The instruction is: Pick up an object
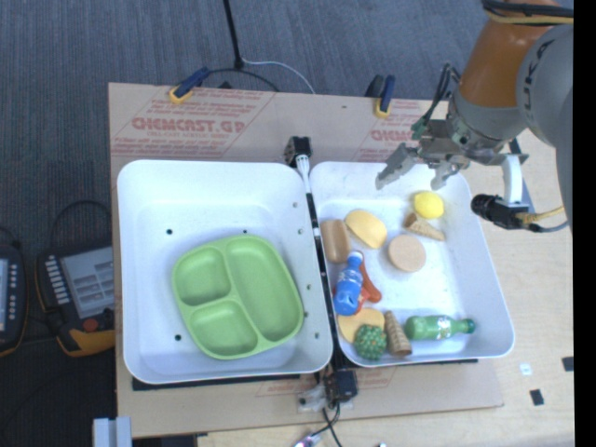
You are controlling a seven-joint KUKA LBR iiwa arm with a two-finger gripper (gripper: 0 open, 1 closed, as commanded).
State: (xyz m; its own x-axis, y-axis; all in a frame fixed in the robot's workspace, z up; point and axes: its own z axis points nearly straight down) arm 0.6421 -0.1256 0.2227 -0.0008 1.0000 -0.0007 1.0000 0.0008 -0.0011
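Note:
My gripper (421, 171) hangs over the far end of the right bin (495, 298), fingers spread open with nothing between them. Just below it lies a yellow lemon (428, 204) beside a small tan wedge (426, 227). Further down the bin are a yellow-orange bun (365, 228), a round tan disc (407, 253), a brown sausage-like piece (334, 241), a blue bottle (348, 283), a green bottle (438, 326), a green knobbly fruit (370, 342) and a brown stick (396, 334).
The left bin (149, 212) holds a green three-compartment plate (237, 295). A black clip (299, 150) sits at the far end of the ridge between the bins. Clamps hold the cardboard base at the far edge.

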